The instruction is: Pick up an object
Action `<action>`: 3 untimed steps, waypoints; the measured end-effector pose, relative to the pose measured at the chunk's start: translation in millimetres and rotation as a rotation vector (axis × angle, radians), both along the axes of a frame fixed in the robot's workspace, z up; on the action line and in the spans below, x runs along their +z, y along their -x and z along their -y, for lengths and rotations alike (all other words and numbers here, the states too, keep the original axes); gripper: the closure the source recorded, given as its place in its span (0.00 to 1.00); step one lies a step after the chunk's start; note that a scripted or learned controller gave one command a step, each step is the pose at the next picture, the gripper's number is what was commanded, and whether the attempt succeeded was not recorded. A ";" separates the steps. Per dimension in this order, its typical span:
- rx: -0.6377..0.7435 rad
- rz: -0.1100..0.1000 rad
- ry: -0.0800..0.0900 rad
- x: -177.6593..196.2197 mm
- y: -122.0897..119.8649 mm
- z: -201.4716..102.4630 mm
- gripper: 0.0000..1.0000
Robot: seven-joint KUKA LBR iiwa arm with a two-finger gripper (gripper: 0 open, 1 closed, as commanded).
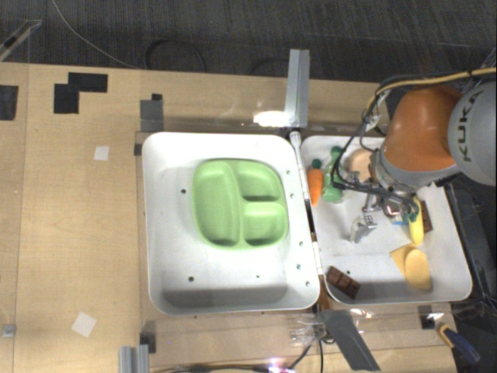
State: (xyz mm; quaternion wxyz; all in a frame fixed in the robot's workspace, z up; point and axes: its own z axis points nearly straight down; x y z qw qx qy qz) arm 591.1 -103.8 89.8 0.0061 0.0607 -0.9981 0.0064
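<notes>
The wooden worktop (70, 239) carries two shallow white bins set side by side, their inner rims touching. The left bin (167, 270) holds a green divided plate (238, 202), lying flat with three compartments, roughly at the bin's centre. The right bin (450, 274), taken here as the landmark, contains the loose objects and receives the grey arm (474, 134) with its orange band (419, 130), which enters over the bin's far right corner. The tool (365, 225) hangs above the bin's middle, pointing down at bare white floor; whether its fingers are spread or closed cannot be told, and no object is seen between them. An orange carrot (315, 185) lies along the bin's left wall, toward the far side. Just beside it, further into the bin, stands a green object (334, 179), partly hidden by cables. A yellow wedge-shaped piece (414, 266) rests near the bin's near right corner. A slim yellow item (417, 230) lies beside the tool, on its right. A brown chocolate-like block (342, 281) sits in the bin's near left corner, against the rim. A pale rounded item (358, 162) lies at the far side, under the arm's cables.
</notes>
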 end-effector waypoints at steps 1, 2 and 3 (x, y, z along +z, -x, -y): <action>-0.052 0.023 0.004 0.3 8.1 -4.7 0.00; -0.059 0.020 -0.002 0.0 7.3 -2.8 0.00; -0.208 0.023 -0.003 -0.4 1.2 -10.9 0.00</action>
